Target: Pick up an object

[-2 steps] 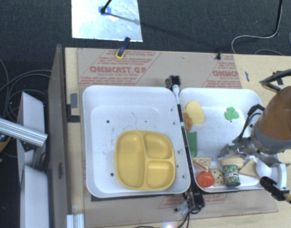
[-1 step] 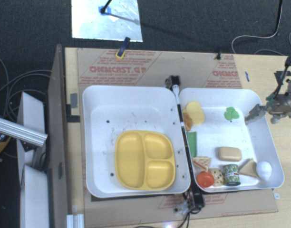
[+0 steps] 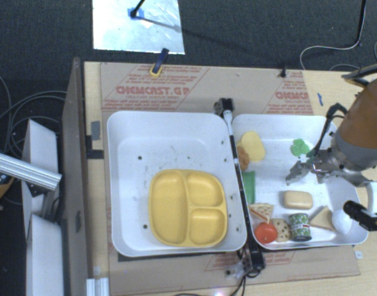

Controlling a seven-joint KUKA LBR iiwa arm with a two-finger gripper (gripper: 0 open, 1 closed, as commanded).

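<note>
My tool (image 3: 297,172) hangs open, empty — I'd drop straight onto the bread roll (image 3: 297,199) at six o'clock, centred.

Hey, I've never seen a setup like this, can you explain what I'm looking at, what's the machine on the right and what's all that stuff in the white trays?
This is one picture from a camera fixed above a bench, looking down at a slant. The grey and orange shape at the right is a robot arm, and its pincer hangs over the right bin. That bin holds toy food: a yellow piece, a green piece, a tan block, a small can, a tomato and some wedges. The left bin holds a yellow divided plate. I see nothing between the pincer's fingers, so nothing looks held.
</note>
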